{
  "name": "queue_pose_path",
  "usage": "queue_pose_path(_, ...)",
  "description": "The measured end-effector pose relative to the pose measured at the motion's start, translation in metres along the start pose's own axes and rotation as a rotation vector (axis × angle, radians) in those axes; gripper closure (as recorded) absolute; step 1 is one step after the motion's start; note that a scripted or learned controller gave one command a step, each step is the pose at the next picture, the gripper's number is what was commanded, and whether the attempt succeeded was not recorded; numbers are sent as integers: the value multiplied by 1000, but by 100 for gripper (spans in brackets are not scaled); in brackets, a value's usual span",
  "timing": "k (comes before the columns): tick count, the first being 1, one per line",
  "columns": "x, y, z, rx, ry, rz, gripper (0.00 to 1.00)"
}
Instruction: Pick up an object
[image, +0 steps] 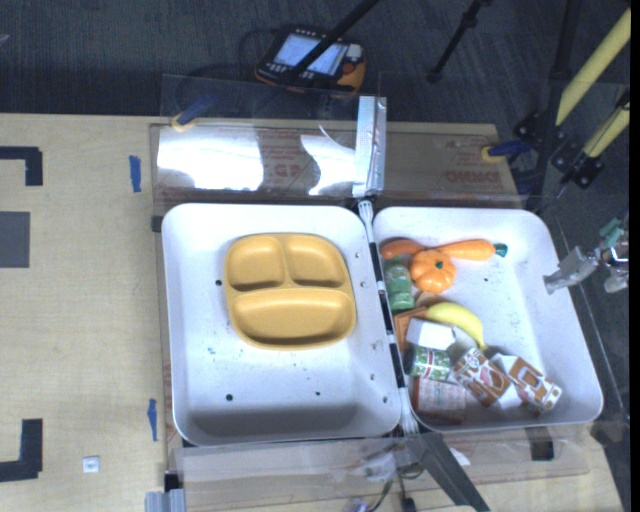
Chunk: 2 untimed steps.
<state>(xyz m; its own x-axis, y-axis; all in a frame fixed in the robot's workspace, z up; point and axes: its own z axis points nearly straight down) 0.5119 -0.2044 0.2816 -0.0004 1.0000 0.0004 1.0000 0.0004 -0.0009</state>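
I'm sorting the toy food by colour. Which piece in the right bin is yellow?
The banana, curved, lying mid-bin just below the orange pumpkin. The carrot above is orange too, and the small cartons are red, white and brown.

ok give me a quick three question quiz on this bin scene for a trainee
1. True or false: the yellow divided tray lies in the right bin.
2. Which item lies nearest the carrot? A) banana B) small pumpkin C) printed carton
3. Fill in: the tool is at the right bin's ____ edge.

Key: 1 false, it lies in the left bin. 2 B. 3 right, apart from the items crowded along the bin's left side.
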Motion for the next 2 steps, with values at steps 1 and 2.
queue_pose_path(1, 40, 68, 109, 0, 0, -2, 0)
queue_pose_path(2, 83, 32, 191, -14, -3, -204, 0)
